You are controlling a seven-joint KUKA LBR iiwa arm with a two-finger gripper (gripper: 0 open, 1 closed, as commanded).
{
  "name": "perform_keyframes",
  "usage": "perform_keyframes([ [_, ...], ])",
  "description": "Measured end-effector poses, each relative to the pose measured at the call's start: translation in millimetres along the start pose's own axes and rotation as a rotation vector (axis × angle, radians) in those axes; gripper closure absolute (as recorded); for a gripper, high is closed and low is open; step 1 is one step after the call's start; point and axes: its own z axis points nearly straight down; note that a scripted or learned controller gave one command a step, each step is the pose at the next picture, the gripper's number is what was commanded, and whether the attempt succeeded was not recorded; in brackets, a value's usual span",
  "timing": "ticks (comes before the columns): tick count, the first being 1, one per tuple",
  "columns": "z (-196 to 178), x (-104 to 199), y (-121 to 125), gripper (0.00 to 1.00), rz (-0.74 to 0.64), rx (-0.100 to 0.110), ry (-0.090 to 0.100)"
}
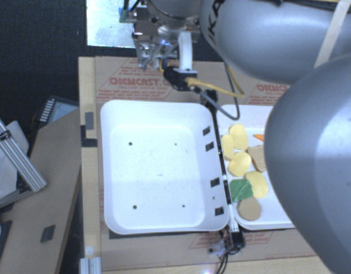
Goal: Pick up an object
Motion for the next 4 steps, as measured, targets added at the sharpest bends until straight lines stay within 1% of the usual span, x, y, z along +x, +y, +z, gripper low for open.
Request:
perform_keyframes([
  [1, -96, -32, 2, 1.0, 0.016, -0.008, -0.005],
  [2, -163, -8, 2, 1.0, 0.01, -0.005, -0.005],
  [3, -162, -4, -173, 1.0, 0.004, 0.004, -0.002],
  [4, -160, -86, -181, 1.0, 0.021, 0.002, -0.008],
])
